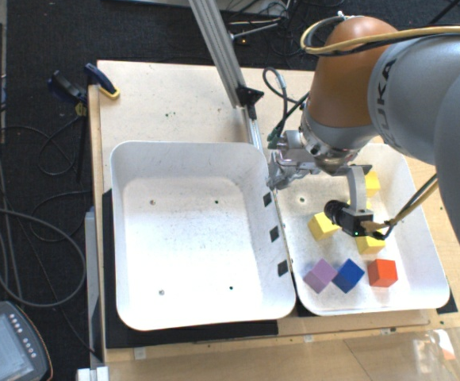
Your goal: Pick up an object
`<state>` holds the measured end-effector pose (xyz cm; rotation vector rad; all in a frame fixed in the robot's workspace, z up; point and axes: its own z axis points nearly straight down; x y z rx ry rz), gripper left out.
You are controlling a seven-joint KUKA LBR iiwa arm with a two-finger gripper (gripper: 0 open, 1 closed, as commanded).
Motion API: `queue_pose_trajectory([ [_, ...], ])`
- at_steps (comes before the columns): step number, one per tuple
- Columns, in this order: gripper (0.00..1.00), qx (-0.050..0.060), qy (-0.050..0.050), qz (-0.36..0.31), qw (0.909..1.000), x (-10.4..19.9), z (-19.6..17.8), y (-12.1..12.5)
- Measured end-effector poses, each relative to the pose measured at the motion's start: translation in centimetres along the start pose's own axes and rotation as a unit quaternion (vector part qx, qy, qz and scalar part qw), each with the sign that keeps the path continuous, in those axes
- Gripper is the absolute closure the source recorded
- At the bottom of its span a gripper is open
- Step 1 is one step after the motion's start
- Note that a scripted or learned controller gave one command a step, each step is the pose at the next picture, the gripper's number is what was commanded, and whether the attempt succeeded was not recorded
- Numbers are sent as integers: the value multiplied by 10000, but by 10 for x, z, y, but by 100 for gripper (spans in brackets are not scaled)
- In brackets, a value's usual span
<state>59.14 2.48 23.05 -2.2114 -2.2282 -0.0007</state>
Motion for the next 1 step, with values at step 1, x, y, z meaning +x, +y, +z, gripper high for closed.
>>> queue_pose_trajectory([
  [1,100,13,-2,4,10000,40,8,-35],
])
